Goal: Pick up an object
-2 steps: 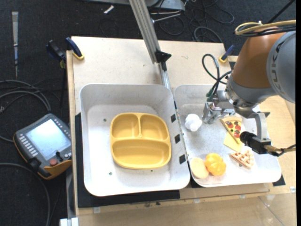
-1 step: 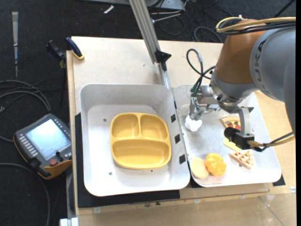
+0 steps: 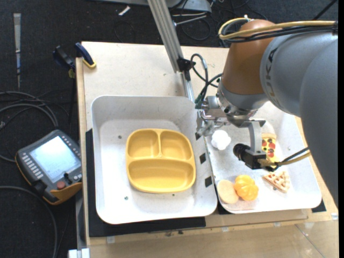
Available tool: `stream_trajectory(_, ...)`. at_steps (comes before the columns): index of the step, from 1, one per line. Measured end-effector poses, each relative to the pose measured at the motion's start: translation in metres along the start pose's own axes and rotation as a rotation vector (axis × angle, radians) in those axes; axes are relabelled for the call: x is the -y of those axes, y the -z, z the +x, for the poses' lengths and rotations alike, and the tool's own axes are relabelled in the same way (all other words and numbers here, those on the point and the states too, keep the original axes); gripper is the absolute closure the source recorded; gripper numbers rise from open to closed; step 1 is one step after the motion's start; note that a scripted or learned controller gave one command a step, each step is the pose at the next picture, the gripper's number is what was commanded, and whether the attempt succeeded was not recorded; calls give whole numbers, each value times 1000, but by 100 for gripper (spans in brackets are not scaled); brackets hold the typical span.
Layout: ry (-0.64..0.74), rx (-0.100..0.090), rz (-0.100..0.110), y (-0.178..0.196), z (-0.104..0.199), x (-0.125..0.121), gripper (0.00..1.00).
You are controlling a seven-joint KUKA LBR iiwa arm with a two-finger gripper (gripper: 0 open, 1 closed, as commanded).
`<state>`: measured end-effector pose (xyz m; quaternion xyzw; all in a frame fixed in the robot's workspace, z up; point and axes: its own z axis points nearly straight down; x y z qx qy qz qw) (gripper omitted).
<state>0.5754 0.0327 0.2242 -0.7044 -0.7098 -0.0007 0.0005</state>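
My gripper (image 3: 210,127) hangs over the left end of the right bin (image 3: 306,190), close to the wall between the two bins. A small white round object (image 3: 221,140) sits just below and to the right of it, touching or nearly touching it. Further along the right bin lie an orange fruit-like toy (image 3: 246,187), a tan round piece (image 3: 227,192), a pizza slice toy (image 3: 277,180) and a red and yellow item (image 3: 269,146), partly hidden by the arm. A black part (image 3: 246,155) juts out under the wrist.
A yellow divided plate (image 3: 160,160) lies in the middle of the left bin (image 3: 105,144). A slanted metal pole (image 3: 169,34) rises behind the bins. A teach pendant (image 3: 51,165) rests on the floor at the left.
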Motion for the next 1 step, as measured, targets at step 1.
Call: stream_trajectory(1, 1, -1, -3, 9, 60, -21, 100)
